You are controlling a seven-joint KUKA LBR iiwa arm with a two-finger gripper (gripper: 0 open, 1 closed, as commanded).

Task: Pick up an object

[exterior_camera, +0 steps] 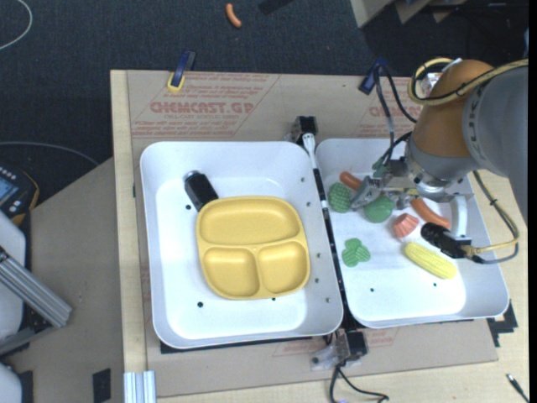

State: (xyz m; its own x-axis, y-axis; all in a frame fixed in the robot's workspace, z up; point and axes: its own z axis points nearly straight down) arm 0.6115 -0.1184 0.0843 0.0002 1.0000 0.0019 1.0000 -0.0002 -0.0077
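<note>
- So my gripper [379, 193] is down in the right bin [470, 296], over the green piece [377, 209].
- Can't tell its state.
- Looks like the grab step; next it needs a clean lift.

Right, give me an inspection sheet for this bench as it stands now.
Surface: cardboard-topped bench bearing the left bin and right bin side by side.
Job's things: in the right bin, yellow corn, green toy pieces, orange pieces.
Clutter: yellow divided plate and a black object in the left bin.
Claw: claw low over the green pieces; grip cannot be told.
Cables: black and yellow cables by the arm; wires at the front edge.
Surroundings: dark carpet, small orange item on it.
</note>
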